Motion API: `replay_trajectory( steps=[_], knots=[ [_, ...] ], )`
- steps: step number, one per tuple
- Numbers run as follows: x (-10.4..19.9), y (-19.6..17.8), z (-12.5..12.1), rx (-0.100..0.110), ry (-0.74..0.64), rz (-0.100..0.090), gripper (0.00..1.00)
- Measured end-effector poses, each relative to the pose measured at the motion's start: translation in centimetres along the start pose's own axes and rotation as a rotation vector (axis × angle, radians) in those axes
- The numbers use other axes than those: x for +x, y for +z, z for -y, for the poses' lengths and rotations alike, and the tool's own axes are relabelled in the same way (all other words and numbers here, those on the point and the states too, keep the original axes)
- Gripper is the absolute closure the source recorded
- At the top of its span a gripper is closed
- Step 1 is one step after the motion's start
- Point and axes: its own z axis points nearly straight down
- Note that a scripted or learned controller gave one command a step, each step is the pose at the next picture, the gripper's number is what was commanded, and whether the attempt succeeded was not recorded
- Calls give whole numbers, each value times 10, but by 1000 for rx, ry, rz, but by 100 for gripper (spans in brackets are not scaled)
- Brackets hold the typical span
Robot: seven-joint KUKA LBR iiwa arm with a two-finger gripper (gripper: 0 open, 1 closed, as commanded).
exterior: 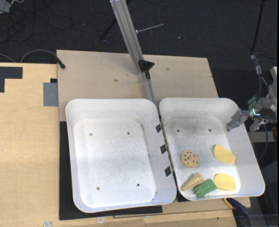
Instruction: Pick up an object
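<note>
Free room and obstacles, referred to the gripper (245, 118) at the right bin's (196, 105) right rim, its fingers too small to read. Ahead of the fingers, toward the divider, the right bin's upper floor is bare; below them, in the bin's lower half, lie a cookie (190, 159), two yellow pieces (224, 154) (224, 182), a tan cone (192, 181) and a green piece (205, 188), the last three touching or nearly so, leaving narrow gaps. Beyond the divider with its black clips (163, 148), the left bin (82, 109) offers an open floor; a slanted metal rail (130, 37) rises above the bins' shared upper corner.
</note>
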Motion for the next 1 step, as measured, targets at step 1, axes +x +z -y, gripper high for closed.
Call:
replay_trajectory(
  steps=[1],
  knots=[
    [0, -2, -1, -4, -1, 1, 0]
  ],
)
